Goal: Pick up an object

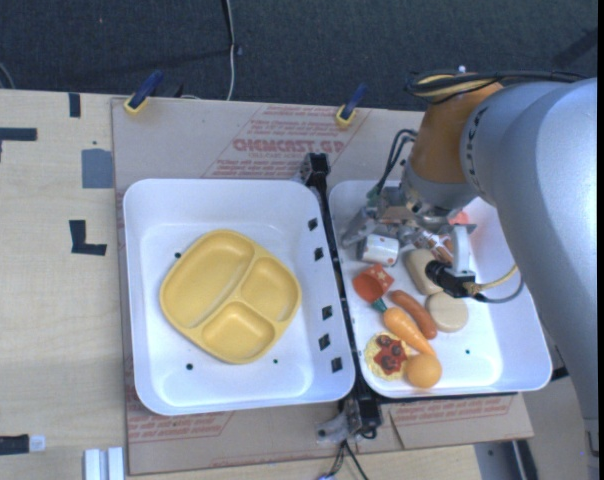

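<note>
In the right-hand white bin (pixel 512 353) you have a cluster of toy foods gathered toward its left and middle. Nearest the divider lies a small red-orange piece (pixel 372 285). Just beside it, a reddish sausage (pixel 413 311) runs on a slant, and an orange carrot (pixel 406 330) lies alongside it, lower down. At the bin's lower edge sits a small round pizza (pixel 385 356) with red topping, touching an orange ball-shaped fruit (pixel 423 370). A pale round disc (pixel 448 312) rests to the right of the sausage, and a cream oblong piece (pixel 419 267) lies just above it.

Over the upper part of this pile hangs the gripper (pixel 382 246), a mass of grey and white metal parts with dark cables. You cannot tell from this angle whether it is spread or closed, and nothing is visibly held. Above it the arm shows its orange band (pixel 444 143), and its broad grey body (pixel 552 218) covers the bin's right side.

In the left bin (pixel 147 268) a yellow plate (pixel 230 295) with three compartments lies flat, near the middle. Both bins rest on a cardboard sheet (pixel 252 143) on the wooden bench (pixel 42 298).
</note>
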Robot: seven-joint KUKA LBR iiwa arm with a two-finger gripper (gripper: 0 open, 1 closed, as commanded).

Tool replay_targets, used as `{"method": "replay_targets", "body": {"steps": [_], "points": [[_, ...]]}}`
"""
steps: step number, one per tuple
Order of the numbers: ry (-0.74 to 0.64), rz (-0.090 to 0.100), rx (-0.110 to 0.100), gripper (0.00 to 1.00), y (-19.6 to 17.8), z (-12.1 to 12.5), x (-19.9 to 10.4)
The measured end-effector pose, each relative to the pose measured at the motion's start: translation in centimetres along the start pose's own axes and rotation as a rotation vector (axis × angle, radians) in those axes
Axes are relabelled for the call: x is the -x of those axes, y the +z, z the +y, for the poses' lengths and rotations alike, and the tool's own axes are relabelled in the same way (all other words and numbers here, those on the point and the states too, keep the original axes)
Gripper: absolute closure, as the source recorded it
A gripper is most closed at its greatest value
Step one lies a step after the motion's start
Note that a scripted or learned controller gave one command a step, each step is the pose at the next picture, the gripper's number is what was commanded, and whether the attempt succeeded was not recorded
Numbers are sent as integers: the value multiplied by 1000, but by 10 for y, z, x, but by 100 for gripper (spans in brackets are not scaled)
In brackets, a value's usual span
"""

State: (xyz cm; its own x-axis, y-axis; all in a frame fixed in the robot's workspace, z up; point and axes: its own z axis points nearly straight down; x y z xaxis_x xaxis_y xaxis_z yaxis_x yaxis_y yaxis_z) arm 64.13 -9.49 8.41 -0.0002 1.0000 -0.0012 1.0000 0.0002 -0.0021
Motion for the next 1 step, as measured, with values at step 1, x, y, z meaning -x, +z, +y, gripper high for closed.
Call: {"method": "replay_targets", "body": {"steps": [1], "points": [[-2, 1, 2, 0, 0, 28, 5]]}}
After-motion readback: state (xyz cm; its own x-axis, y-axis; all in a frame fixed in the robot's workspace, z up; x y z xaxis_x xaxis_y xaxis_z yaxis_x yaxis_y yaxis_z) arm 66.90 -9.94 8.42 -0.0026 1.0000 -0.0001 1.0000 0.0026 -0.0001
